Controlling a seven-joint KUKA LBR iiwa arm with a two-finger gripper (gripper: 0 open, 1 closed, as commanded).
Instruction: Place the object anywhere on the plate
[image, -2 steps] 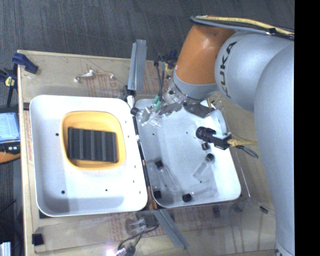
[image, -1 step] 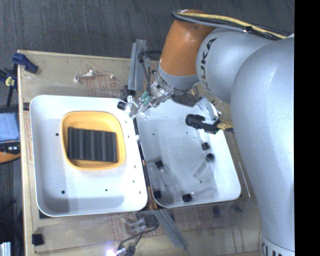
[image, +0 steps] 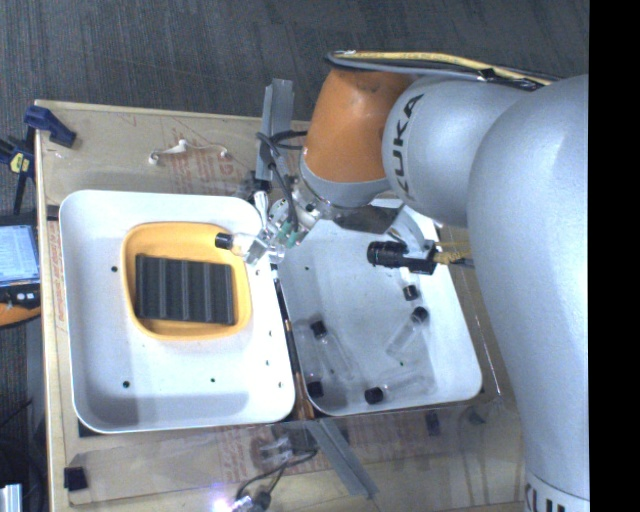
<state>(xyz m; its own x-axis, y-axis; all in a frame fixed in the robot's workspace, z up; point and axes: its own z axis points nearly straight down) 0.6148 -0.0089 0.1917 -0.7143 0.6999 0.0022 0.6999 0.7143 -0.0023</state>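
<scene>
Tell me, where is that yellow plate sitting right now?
The yellow plate lies in the left white bin, toward its upper middle, with a dark ridged block on it. The gripper is at the plate's upper right edge.

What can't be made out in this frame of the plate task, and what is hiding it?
- Gripper, camera view: too small and cluttered to tell its state, or whether the small black item at its tip, over the yellow plate rim, is held.
- Right bin: its upper right is covered by the arm.
- Clear items in right bin: too faint to identify.
</scene>
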